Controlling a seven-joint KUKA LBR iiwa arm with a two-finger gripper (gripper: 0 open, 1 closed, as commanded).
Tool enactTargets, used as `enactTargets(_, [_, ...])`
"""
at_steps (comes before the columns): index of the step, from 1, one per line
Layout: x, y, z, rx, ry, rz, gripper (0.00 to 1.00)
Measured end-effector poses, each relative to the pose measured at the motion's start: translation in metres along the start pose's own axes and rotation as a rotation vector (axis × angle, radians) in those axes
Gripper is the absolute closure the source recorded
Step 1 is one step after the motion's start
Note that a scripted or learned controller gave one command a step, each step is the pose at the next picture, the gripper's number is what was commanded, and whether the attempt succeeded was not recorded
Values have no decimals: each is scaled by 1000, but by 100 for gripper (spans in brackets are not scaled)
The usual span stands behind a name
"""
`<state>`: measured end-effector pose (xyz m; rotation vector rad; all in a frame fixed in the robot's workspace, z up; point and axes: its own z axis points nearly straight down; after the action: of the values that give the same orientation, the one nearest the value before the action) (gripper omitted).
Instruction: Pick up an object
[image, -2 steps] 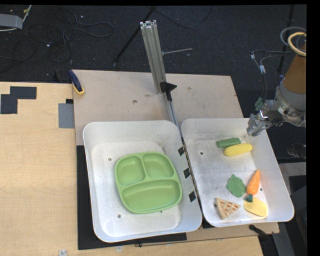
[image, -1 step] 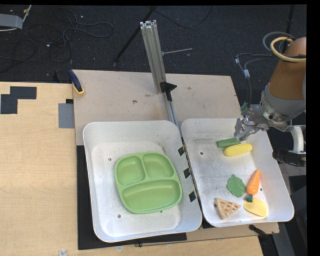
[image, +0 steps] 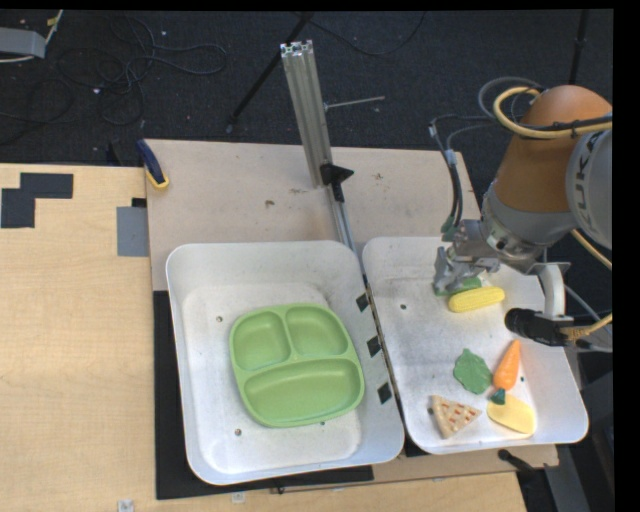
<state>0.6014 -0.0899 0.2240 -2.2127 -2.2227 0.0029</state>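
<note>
On my grey arm housing at the right edge of the frame I read part of a black "KU"; nothing else legible

Grey arm reaches in from right, gripper pointing downward.

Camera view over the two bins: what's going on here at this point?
A grey KUKA arm with an orange band reaches in from the right, its gripper down in the right bin, right at a yellow corn cob. Whether it has a grip on the cob is unclear. Nearer the front of that bin lie a green leafy piece, a carrot, a pizza slice and a yellow wedge. The left bin holds a green divided plate.
</note>
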Motion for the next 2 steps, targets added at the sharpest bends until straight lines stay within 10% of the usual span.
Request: enactTargets(2, [111,-22,-4,0,0,0,100])
